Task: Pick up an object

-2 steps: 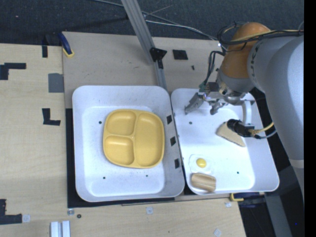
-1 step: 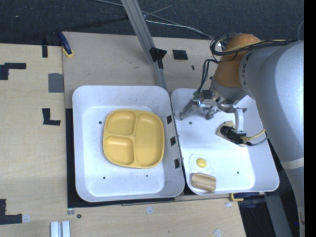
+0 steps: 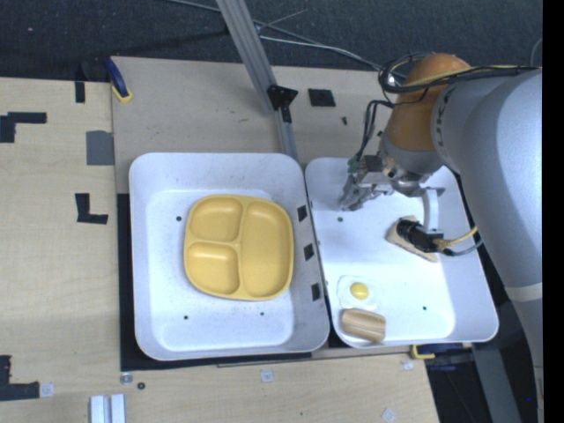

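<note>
A pale wooden bench (image 3: 53, 263) with black tape marks bears two white bins side by side, with dark floor across the top of the frame.

The easiest things to pick are in the right bin (image 3: 414, 289), at its lower left corner. A toy fried egg (image 3: 358, 292) lies flat there. Just below it, touching or nearly so, is a tan roll (image 3: 363, 325) lying across the bin's bottom edge. Both sit close to the wall the two bins share.

The gripper (image 3: 351, 199) hangs over the upper left of the same bin, well above the egg in the frame, with bare white floor under it. It is too small and cluttered to tell how far open it is. I see nothing in it. The grey arm (image 3: 493, 148) comes in from the right edge.

The left bin (image 3: 159, 236) holds a yellow divided plate (image 3: 238, 246), lying flat at its centre, well apart from the gripper.

To do the step well, I judge the roll is the better target. It is thick and rounded, so it gives something to close on, while the flat egg offers little edge. The gripper should shift toward the lower edge of the frame, centre over the roll and close across its short width. It needs to stay clear of the bin wall and the egg. The likely risks are a descent that nudges the roll against the rim and a grasp that catches the egg as well.
</note>
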